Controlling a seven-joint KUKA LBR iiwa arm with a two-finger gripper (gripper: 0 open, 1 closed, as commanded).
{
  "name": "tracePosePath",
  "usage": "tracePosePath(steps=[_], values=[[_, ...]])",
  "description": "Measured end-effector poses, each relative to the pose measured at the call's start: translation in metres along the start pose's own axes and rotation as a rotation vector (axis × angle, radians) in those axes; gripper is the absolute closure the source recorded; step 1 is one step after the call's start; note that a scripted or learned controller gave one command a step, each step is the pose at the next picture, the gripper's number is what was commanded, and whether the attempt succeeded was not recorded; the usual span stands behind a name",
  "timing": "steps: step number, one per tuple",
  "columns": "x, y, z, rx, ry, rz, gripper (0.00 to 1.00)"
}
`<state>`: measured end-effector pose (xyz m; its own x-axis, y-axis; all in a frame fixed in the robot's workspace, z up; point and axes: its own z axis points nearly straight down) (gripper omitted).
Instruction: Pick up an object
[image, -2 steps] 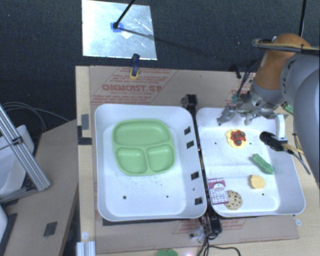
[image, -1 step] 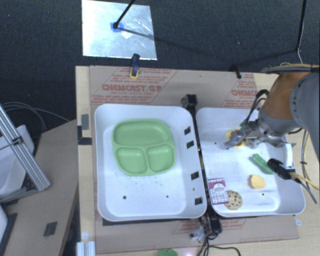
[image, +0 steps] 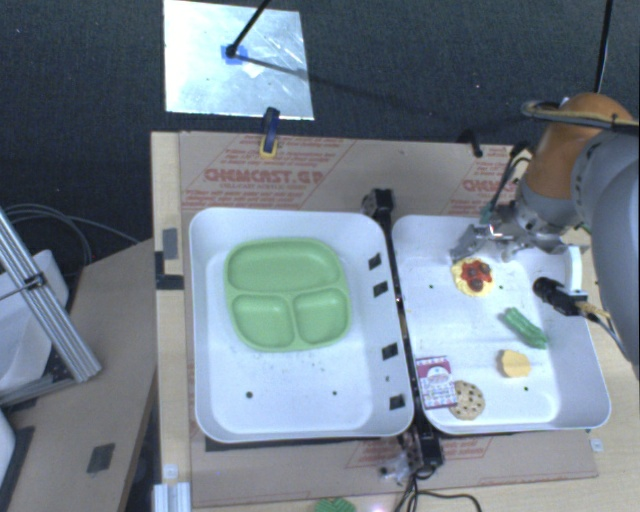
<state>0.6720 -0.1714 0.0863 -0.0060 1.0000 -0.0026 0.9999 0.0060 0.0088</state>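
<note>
arm reaches in from right, over right bin. gripper low at bin's upper part, just above pizza toy; cannot tell gripper state, nothing visibly pinched. same bin: pickle mid-right, cheese below it, cookie and small box at lower left. left bin holds green tray. both bins on tabletop.

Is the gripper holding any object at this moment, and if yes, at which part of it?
Nothing is seen between the fingers. The gripper hovers just above the pizza slice in the right bin.
</note>
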Motion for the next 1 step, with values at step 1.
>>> tracePosePath(steps=[1], values=[[0.0809, -0.0018, 0.0012, 0.006, 0.005, -0.005, 0.0]])
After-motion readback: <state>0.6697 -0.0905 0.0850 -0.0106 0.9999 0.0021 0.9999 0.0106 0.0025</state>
